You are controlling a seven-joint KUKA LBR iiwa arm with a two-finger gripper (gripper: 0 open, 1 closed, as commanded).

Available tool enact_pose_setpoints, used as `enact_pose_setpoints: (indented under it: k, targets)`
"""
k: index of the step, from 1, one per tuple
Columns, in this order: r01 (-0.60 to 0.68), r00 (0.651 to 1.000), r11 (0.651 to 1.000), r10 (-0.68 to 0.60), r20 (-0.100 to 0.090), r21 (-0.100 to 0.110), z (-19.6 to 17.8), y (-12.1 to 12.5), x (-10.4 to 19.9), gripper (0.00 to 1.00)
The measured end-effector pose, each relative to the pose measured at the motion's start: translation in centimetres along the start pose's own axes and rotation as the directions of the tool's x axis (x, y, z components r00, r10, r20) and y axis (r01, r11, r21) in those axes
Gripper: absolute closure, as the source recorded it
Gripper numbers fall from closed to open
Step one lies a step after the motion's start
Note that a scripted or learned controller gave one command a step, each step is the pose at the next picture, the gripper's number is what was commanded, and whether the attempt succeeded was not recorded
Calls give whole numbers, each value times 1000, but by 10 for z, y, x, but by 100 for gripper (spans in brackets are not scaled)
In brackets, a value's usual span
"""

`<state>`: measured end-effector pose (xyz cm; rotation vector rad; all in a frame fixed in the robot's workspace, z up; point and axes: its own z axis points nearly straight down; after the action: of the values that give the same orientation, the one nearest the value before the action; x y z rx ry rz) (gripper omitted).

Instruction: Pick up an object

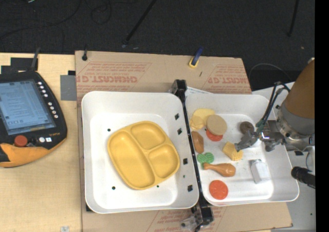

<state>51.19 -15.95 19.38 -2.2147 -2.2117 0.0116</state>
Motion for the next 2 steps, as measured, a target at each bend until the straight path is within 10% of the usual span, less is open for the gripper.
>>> enact_pose_setpoints:
  k: [2]
  targets:
    - [3, 1000, 1000, -3, 1, -7, 51, 13, 2, 0]
